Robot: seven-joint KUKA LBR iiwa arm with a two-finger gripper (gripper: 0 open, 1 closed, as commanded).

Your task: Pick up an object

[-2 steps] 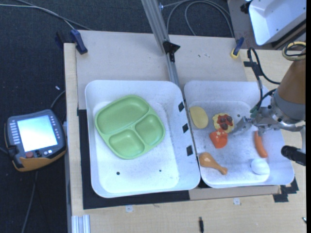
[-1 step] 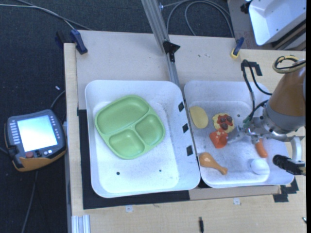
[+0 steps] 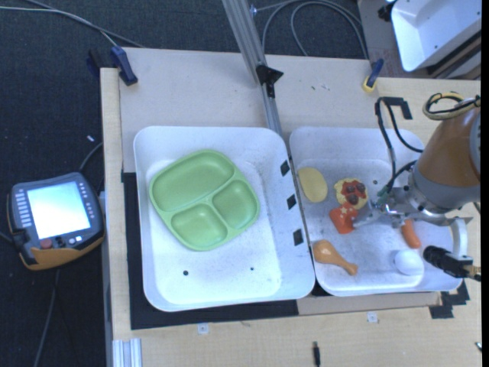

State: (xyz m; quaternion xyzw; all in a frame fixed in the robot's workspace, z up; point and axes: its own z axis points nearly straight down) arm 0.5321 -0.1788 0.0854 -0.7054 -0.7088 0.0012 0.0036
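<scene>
The arm [image 3: 451, 167] enters from the right and bends down over the right bin [image 3: 336, 285]. Its gripper [image 3: 380, 207] sits low near the bin's middle; whether the jaws are open or closed cannot be told. Near the front rim lie a white ball [image 3: 407, 261] and a drumstick [image 3: 334, 256]. Just left of the gripper stand a red toy [image 3: 342, 219] and a round red-and-yellow toy [image 3: 351, 191], then a yellow piece [image 3: 312, 184]. The left bin [image 3: 229, 289] holds a green tray [image 3: 204, 199]; bare floor remains along its front. The worktop [image 3: 199, 82] lies beyond.
</scene>
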